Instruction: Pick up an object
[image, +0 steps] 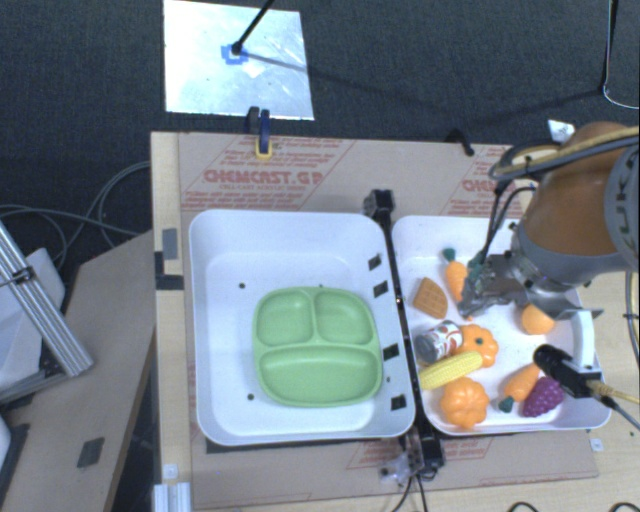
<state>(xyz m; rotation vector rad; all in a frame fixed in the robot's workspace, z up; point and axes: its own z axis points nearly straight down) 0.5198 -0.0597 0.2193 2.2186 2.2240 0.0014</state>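
The gripper (487, 292) hangs low in the right bin (420, 235), grip unclear; carrot (456, 278) just left, orange pepper (478, 345) just below it

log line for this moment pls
arm: over right bin | gripper: low beside carrot, grasp unconfirmed | left bin: green tray

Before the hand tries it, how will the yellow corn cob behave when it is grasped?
The corn cob looks long and rounded, so it may roll or slip sideways. It seems to be stiff, light toy plastic. It touches the orange pumpkin, which might shift too.
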